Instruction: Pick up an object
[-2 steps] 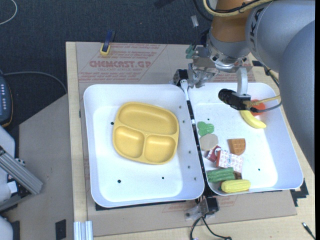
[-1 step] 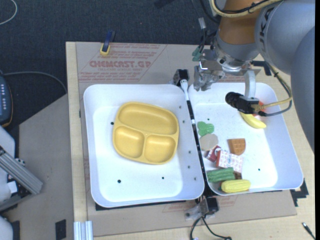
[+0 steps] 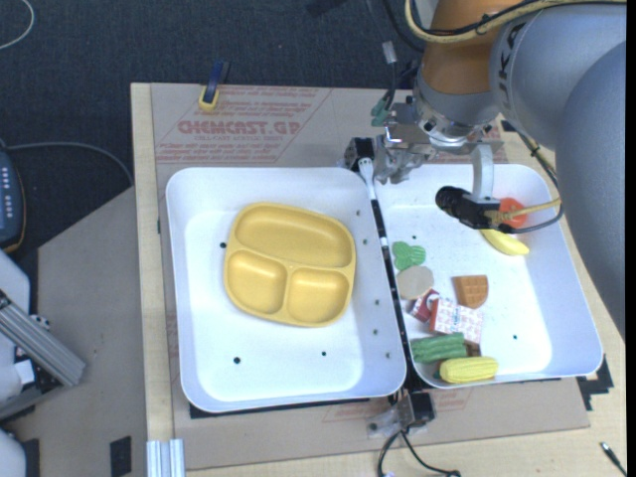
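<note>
jaws (image 3: 397, 162): over the rear of the bin divider, width cannot be told | objects: banana (image 3: 505, 241), corn cob (image 3: 468, 369), green leaf (image 3: 408, 255) lie loose in right bin (image 3: 556, 296), apart from jaws | left bin (image 3: 199, 296): yellow divided plate (image 3: 288, 263)

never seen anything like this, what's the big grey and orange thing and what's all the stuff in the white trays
The big grey and orange thing is a robot arm, reaching in from the right. The picture comes from one fixed camera above the bench, looking down at a slant. At the arm's end is its gripper, a two-finger hand, sitting over the top of the divide between two shallow white bins.

The left bin holds a yellow divided plate. The right bin holds small toy foods: a banana, a green piece, an orange-brown piece, a red and white packet, a green vegetable and a corn cob.

Its job is to pick something up. I see nothing held.
</note>
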Controlling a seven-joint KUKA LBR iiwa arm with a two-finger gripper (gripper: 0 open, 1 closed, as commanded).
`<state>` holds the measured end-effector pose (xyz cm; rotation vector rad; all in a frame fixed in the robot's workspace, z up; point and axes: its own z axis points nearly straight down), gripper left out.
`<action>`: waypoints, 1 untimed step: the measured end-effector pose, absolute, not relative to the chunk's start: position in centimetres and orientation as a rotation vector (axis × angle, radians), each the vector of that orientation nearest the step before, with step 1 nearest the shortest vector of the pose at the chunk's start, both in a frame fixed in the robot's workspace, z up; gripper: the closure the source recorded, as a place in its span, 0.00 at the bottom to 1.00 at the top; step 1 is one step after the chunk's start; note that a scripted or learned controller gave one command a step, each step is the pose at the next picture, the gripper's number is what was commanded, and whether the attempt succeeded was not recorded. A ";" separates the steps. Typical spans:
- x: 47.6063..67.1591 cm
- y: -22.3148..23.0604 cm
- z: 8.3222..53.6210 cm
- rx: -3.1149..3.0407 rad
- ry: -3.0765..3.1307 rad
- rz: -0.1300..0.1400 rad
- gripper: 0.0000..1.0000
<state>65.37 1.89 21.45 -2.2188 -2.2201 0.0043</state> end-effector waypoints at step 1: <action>65.5 0.9 21.7 -2.223 -2.220 0.001 1.00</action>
